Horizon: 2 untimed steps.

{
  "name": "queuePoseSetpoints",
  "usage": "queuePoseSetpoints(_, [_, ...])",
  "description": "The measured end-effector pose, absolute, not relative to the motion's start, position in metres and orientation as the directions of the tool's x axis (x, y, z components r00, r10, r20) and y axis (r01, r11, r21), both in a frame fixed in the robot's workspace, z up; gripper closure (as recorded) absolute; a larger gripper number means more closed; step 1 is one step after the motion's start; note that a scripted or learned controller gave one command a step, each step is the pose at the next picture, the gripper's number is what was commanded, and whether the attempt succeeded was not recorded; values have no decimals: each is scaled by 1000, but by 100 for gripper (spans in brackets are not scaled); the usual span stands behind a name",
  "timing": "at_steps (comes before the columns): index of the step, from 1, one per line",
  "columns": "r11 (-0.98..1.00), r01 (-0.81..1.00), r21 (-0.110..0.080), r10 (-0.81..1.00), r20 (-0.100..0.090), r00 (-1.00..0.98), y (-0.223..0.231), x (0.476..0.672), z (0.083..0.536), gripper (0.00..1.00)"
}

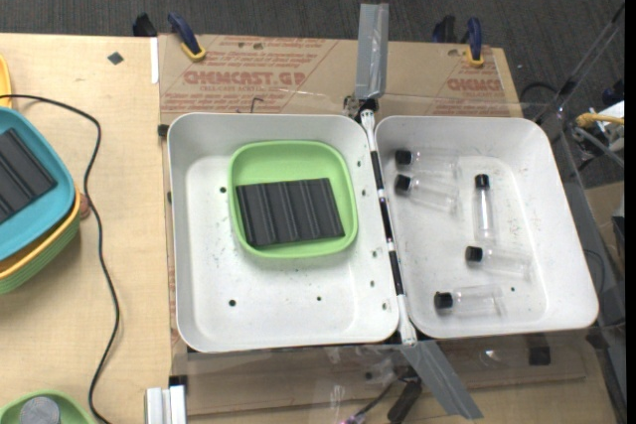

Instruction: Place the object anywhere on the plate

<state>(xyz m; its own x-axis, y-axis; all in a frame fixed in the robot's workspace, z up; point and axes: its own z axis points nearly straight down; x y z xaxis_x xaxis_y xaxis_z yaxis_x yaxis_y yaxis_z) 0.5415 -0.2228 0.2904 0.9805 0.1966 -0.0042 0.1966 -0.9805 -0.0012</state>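
Wooden bench [79,74] with cardboard reading CHEMCAST, five clear black-capped vials [482,207] scattered in the right bin [556,213], the central one lying upright in the picture, cap farthest, green plate [290,164] with dark ribbed pad [290,212] in the left bin [199,243], gripper state impossible to tell.

Cardboard sheet [328,70] lay under both bins; two blue clamps [185,36] at its far edge, black cable [99,243] and stacked teal plates [30,204] left of it.
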Motion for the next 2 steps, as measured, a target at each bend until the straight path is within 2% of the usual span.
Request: queuePoseSetpoints(2, [-980,197,-2,197,-6,980,-222,527,260,0])
